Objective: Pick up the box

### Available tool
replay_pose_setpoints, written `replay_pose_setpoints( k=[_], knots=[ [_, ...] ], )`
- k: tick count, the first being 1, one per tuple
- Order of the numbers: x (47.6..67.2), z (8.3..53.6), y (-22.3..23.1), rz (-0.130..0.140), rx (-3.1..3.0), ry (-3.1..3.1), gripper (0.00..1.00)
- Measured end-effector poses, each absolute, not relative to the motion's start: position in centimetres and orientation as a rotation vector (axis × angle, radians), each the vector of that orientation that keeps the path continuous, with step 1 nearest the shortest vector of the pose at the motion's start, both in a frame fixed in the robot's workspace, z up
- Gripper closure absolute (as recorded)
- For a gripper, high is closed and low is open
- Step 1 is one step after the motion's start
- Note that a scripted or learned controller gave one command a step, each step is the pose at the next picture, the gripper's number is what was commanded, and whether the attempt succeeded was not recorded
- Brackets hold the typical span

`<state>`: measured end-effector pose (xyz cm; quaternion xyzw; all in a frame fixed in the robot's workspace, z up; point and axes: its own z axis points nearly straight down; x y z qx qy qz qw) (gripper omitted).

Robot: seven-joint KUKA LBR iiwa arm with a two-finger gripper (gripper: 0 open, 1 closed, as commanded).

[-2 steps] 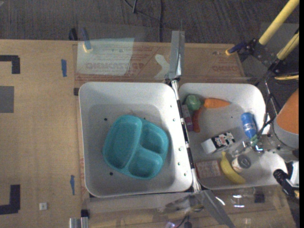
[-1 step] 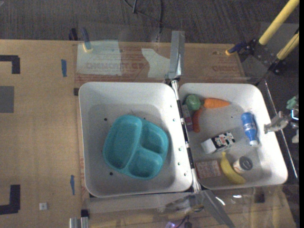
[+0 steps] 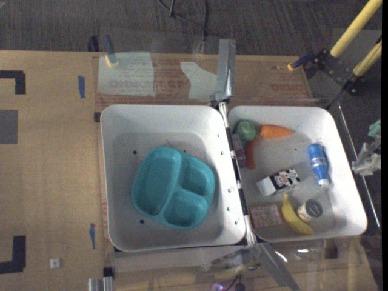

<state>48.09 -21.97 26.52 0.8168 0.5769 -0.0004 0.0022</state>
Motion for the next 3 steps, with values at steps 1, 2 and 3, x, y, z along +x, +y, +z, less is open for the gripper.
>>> replay_pose_setpoints(
  k=[1,2,3],
  knots=[
    [51.9,19.3,-9.1,-0.003,2.610,1.753,1.00],
    [53.6,18.4,5.0,-0.003,2.813,1.401,1.00],
    [60.2,18.4,9.3,-0.003,2.919,1.162,1.00]
  ],
)
